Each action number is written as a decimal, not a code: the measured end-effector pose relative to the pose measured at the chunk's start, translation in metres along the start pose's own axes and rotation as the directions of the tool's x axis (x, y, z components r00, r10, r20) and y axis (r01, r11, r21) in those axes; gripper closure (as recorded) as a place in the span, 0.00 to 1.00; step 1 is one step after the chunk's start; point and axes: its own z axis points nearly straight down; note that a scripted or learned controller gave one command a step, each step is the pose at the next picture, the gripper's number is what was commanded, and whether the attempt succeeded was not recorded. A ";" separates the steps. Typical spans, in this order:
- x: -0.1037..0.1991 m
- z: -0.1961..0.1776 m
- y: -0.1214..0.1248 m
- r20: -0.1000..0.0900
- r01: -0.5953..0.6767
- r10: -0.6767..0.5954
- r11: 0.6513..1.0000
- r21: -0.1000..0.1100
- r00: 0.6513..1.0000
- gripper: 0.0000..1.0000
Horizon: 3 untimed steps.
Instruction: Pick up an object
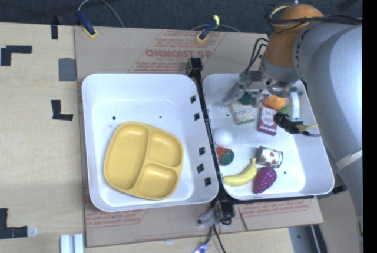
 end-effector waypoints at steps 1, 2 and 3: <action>-0.011 0.000 0.000 -0.001 0.001 -0.001 1.000 0.000 1.000 0.00; -0.010 0.000 0.000 0.000 0.000 0.000 1.000 0.000 1.000 0.00; -0.001 0.000 0.000 0.001 0.000 0.000 1.000 0.000 1.000 0.00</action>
